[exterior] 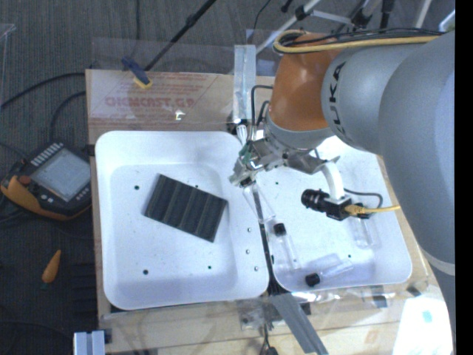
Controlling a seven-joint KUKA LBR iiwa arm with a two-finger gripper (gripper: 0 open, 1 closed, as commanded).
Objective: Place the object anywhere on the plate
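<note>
The dark ribbed rectangular plate [185, 208] lies flat and bare in the left shallow white bin [111, 161], ready to receive. The gripper [247, 170] hangs over the ridge between bins; I cannot tell its state or pick out the object.

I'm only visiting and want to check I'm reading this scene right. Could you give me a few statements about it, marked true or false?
1. A dark ribbed rectangular plate lies in the left bin. True.
2. The plate lies square to the bin's walls. False: it sits at a slant.
3. The arm's hand is near the divide between the bins. True.
4. The arm's band is blue. False: it is orange.
5. A handheld control pendant lies inside the right bin. False: it lies outside, left of both bins.
</note>
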